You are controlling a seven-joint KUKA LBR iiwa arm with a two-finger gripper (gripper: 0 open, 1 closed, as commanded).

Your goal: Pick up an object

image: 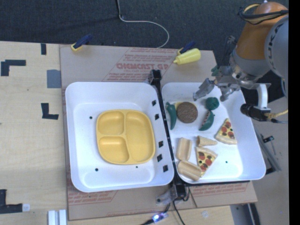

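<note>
Nearest you, at the right bin's (255,172) front edge, lie two bread pieces (186,159) and a pizza slice (205,158). Further in, by its right edge, you have a second pizza slice (227,132), then a brown round patty (186,112) and green toy vegetables (207,119). In the left bin (79,125) sits a yellow divided plate (125,136). At the right bin's far edge the claw (214,91) hovers, fingers spread apart, nothing between them.

You are looking at a wooden bench (28,139) carrying a cardboard sheet (112,64); two white bins (77,125) are sitting side by side on it, with yellow clamps (187,56) gripping its far edge.
</note>
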